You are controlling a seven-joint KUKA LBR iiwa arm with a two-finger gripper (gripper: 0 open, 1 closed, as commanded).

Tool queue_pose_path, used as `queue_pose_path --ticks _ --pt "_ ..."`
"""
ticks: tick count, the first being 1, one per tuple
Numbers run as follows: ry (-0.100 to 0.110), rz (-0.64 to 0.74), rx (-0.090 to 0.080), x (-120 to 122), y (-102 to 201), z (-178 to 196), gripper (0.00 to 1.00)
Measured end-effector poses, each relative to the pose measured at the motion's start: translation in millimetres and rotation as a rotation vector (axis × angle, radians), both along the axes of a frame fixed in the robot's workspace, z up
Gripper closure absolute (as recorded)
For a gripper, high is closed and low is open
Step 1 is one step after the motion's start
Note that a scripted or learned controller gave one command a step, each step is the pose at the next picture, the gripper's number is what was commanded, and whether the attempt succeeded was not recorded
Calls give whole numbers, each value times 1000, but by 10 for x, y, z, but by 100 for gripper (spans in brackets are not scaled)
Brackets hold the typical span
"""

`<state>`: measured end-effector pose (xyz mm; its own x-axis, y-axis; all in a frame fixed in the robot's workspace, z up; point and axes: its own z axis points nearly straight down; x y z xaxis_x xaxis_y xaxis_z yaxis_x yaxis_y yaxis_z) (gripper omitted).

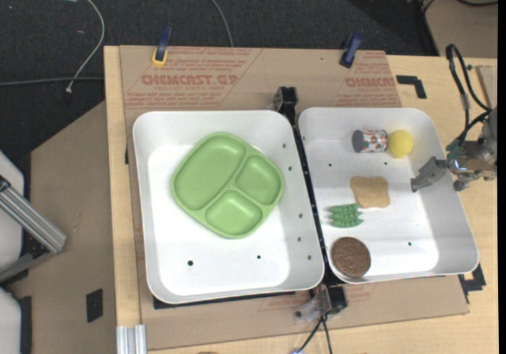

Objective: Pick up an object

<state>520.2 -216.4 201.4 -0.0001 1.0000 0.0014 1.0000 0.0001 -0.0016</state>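
The right bin [443, 250] holds several small objects. A small grey and orange can [369, 140] lies on its side at the back, touching a yellow ball-like fruit [401, 143]. A tan slice of bread [371, 193] sits mid-bin, with green pea pods [345, 215] just in front of it on the left. A brown round patty [350, 257] rests at the bin's front left corner. My gripper [431, 175] hangs over the bin's right edge, to the right of the bread and apart from it, with nothing seen in it.
The left bin [158, 265] carries a green divided plate [228, 184]. A black divider [304, 186] separates the bins. Cables hang around the arm at the far right. Clamps [162, 46] hold the cardboard at the back edge.
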Motion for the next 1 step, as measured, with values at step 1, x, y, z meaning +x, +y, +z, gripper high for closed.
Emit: queue_pose_path --ticks 1 --pt "5 1 3 -16 80 -609 0"
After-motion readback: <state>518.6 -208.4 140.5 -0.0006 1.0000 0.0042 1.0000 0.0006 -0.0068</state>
